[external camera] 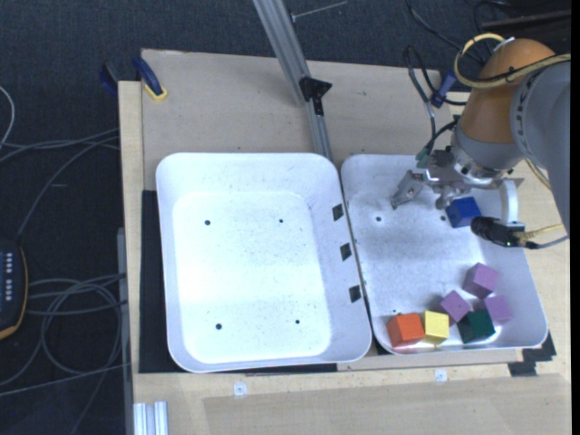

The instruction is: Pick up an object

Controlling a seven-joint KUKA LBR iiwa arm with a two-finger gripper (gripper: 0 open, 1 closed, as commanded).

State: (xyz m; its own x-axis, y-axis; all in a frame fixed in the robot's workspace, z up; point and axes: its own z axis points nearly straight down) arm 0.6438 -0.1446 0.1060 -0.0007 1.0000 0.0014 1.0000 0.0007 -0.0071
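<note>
Dark carpet with loose cables all around, and sitting on it is a pale wooden bench (236, 93) carrying two shallow white bins side by side. Left bin (172, 243) has nothing but specks and a few dark dots on its floor. Right bin (381, 261) is where all the stuff is.

Arm (512, 98) comes in from the right, orange band above the wrist, and it's hanging over the far edge of the right bin. Gripper (426, 188) has its grey fingers spread fairly wide, one sticking out toward the bin's far-left corner, and I can't see anything between them. A blue block (463, 211) sits just beside the gripper, on the side toward the bin's right edge; can't tell if it's touching.

Rest of the blocks are bunched in the right bin's near-right corner: orange block (406, 328), yellow block (437, 324) right against it, green block (475, 326) next along, plus three purple blocks (480, 279) just behind those.

A grey metal pole (285, 48) slants across the bench's far side, down to the gap between the bins. Small blue clamp (149, 78) at the bench's far-left corner.
</note>
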